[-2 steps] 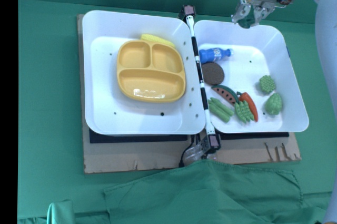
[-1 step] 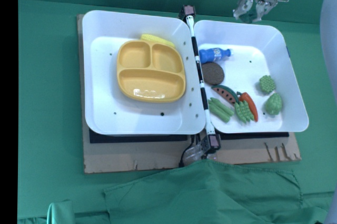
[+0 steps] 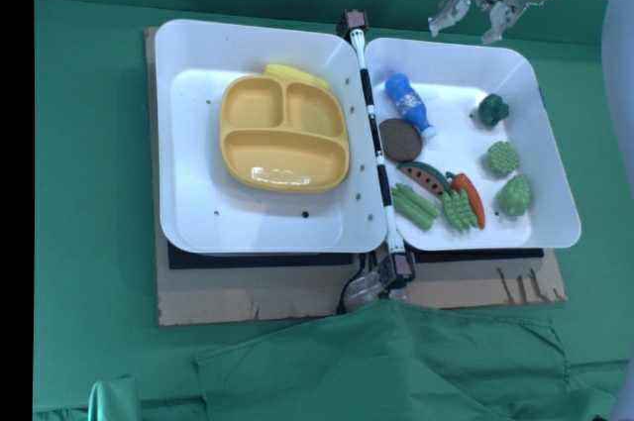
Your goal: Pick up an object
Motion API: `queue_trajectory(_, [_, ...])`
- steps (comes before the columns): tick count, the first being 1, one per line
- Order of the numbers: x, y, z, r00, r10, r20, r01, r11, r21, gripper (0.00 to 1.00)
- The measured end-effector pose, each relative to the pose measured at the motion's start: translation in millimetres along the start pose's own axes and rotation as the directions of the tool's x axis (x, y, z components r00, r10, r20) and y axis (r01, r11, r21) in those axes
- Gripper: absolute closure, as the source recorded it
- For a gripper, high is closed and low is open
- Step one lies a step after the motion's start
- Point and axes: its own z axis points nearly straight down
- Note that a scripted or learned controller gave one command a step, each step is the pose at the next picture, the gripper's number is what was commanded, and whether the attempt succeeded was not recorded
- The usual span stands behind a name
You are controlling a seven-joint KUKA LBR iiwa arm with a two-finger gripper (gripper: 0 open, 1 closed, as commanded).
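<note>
Gripper point(image 3: 468, 20) hangs spread wide and empty above the right bin's point(image 3: 555, 211) far edge; nearest below lies the blue bottle point(image 3: 409, 104), likely light, stiff, slippery plastic; grip across its body, not the narrow white cap.

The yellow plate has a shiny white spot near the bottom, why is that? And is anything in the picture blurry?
Camera view: the spot on the yellow plate is glare, light bouncing off its glossy front rim. Camera view: the toy food looks fairly sharp; the gripper near the top edge looks slightly soft.
</note>
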Motion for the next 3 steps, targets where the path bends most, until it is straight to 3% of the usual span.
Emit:
queue_trajectory(1, [14.6, -1.7, 95.5, 1.0, 0.0, -0.002, 0.0, 1.0, 0.01, 0.0])
queue_trajectory(2, [18.4, -1.4, 134.0, 1.0, -0.001, -0.004, 0.002, 1.0, 0.014, 0.0])
queue_trajectory(3, [-37.8, -0.7, 135.8, 1.0, -0.009, -0.028, 0.01, 1.0, 0.02, 0.0])
